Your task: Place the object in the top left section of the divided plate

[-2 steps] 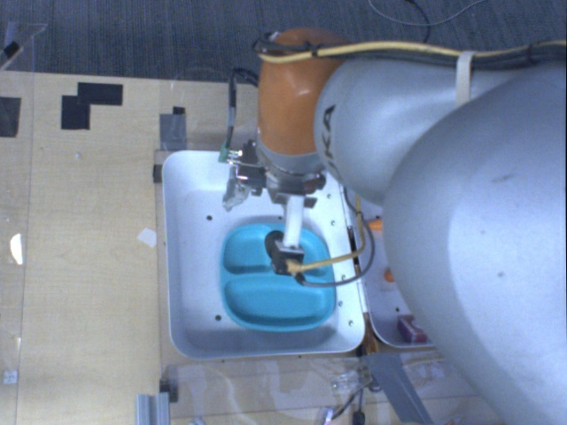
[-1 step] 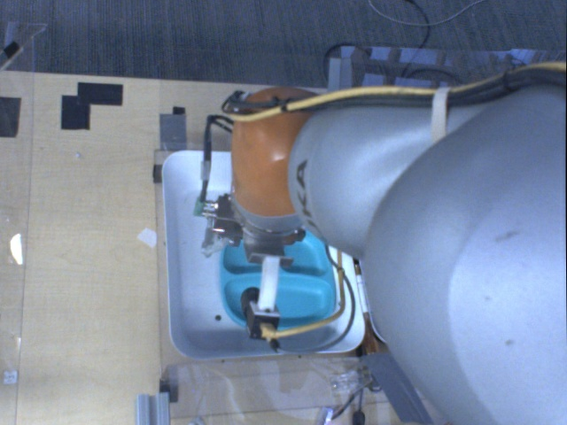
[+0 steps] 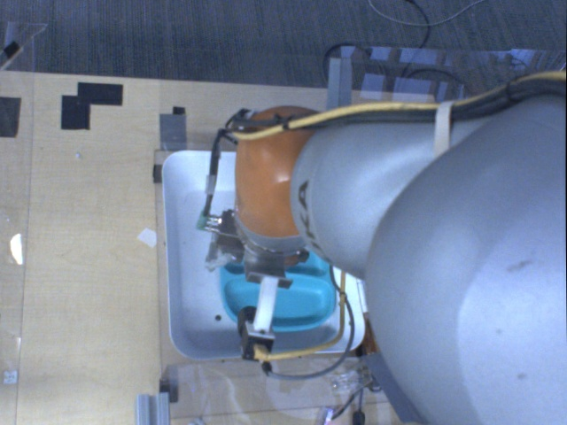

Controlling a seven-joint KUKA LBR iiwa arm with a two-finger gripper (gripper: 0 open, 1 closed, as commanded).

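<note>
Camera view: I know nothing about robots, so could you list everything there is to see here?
bench: one, pale wood, under everything
bin: one, white, left of centre on the bench
plate: one, blue, lying in the bin, partly hidden under the arm
tape marks: a few, black, at the bench's top left
scrap: one, white, on the bench just left of the bin
carpet: grey-blue, beyond the bench at the top
thin cable: one, pale, looping on the carpet
arm: one, grey with an orange band, reaching in from the right over the plate
</note>
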